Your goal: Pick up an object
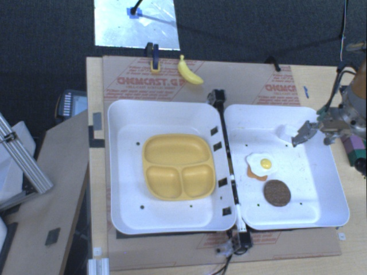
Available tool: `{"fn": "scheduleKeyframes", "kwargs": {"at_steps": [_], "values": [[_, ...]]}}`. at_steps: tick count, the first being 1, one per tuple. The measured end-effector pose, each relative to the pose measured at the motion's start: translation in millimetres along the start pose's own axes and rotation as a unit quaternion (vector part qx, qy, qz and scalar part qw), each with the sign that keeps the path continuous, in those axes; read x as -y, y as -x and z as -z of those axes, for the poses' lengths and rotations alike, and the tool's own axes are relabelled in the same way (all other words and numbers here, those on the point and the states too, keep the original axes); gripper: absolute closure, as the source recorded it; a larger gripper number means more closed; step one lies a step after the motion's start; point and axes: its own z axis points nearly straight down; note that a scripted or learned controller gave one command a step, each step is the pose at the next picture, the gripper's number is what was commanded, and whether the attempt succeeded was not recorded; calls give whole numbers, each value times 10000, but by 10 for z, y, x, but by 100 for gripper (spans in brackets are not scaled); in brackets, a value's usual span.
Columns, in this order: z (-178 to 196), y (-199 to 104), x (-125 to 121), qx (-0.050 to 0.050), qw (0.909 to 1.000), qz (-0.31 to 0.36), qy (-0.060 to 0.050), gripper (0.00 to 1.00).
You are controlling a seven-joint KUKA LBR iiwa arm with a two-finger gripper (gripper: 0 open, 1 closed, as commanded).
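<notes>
The claw [302, 134], its state impossible to tell, hovers over the right bin [330, 176] near the fried egg [262, 164] and brown patty [277, 192], both probably light, stiff, flat toys best pinched across their edges.

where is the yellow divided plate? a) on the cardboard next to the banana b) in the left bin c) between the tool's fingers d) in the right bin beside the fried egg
b: the yellow divided plate lies flat in the middle of the left bin, while the fried egg and the brown round patty sit in the right bin, and the banana rests on the cardboard behind the bins.
</notes>
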Motion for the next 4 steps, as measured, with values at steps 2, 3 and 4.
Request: {"fn": "scheduleKeyframes", "kwargs": {"at_steps": [2, 3, 4], "values": [[-355, -41, -23, 10, 10000, 5, 47, 0], [-927, 45, -4, 8, 10000, 2, 38, 0], [-1535, -5, 30, 4, 10000, 3, 35, 0]]}}
